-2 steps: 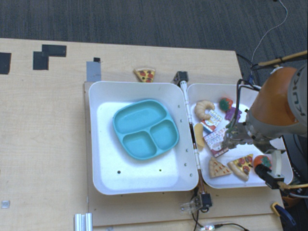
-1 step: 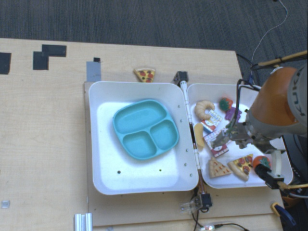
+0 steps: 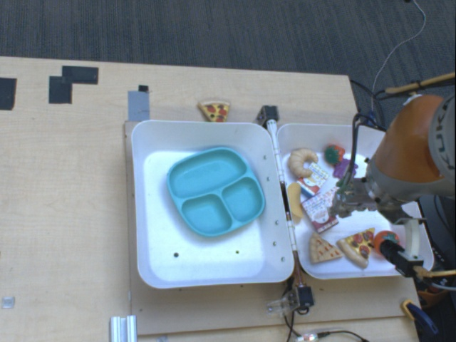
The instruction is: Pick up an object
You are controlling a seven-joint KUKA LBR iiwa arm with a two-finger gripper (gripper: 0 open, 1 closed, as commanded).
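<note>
toy food (image 3: 317, 191) jumbled in right bin (image 3: 360, 271), labels unreadable; hand (image 3: 340, 204) above, grip state unclear

A turquoise three-compartment plate (image 3: 216, 200) sits in the white left bin (image 3: 153, 262) on my pale wood-grain desk (image 3: 64, 212), which carries black squares (image 3: 71, 83). My arm (image 3: 417, 152) is grey with an orange band. In the white right bin (image 3: 420, 251) lie a tan croissant (image 3: 302, 162), a red-and-green piece (image 3: 334, 152), a purple piece (image 3: 345, 167), and golden pizza slices (image 3: 358, 247) dotted red. Another red-dotted slice (image 3: 214, 110) lies on the desk. The floor (image 3: 214, 20) is dark grey.
</note>
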